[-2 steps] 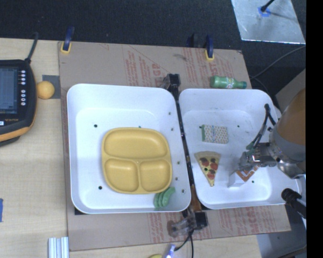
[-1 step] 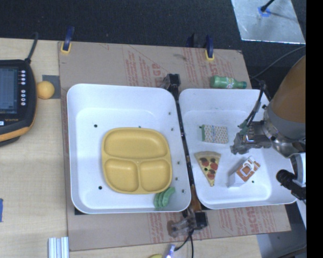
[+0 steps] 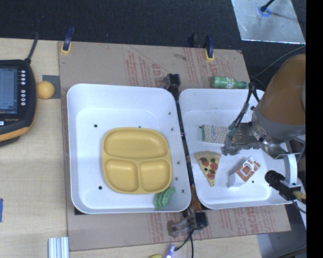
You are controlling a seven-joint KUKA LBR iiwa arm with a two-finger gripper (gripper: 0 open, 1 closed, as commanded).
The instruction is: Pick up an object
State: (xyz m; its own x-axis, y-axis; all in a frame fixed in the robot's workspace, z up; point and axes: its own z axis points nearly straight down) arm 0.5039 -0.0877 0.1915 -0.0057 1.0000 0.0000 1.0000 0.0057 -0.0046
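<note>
In the right bin [image 3: 215,198] lie a pizza slice [image 3: 208,165], a small red and white box [image 3: 247,170] and a green patterned packet [image 3: 212,133]. My gripper [image 3: 232,143] hangs low over the right bin, between the packet and the red and white box, just right of the pizza slice. The orange band and grey wrist cover its upper part. The left bin [image 3: 81,144] holds a yellow divided plate [image 3: 135,159] and a green toy [image 3: 163,198] at its front right corner.
A green bottle [image 3: 227,82] lies on the cardboard behind the right bin. A tablet controller [image 3: 8,101] and an orange ball [image 3: 45,89] sit at the left. Clamps stand between the bins at back and front.
</note>
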